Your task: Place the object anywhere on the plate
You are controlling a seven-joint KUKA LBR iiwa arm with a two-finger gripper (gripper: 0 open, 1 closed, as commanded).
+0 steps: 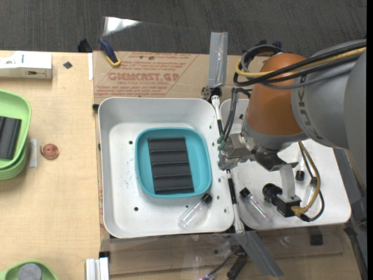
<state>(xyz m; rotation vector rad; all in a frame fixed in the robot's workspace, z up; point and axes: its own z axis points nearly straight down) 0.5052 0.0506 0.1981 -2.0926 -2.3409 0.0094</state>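
Observation:
A teal plate (143,156) with rounded corners lies in the middle of the left bin (116,214). A black ridged block (170,165) lies flat on it and covers most of its floor. A clear vial with a black cap (194,212) lies on the bin floor just off the plate's front right corner. A second clear vial with a black cap (254,205) lies in the right bin (332,209) near its front left. My gripper (232,152) hangs under the orange wrist over the left edge of the right bin, close to the wall between the bins.
The grey arm and its cables cover much of the right bin. Printed cardboard (145,74) lies behind the left bin. On the wooden bench at the left are a green dish (17,112), a small copper disc (50,151) and a white box (26,66).

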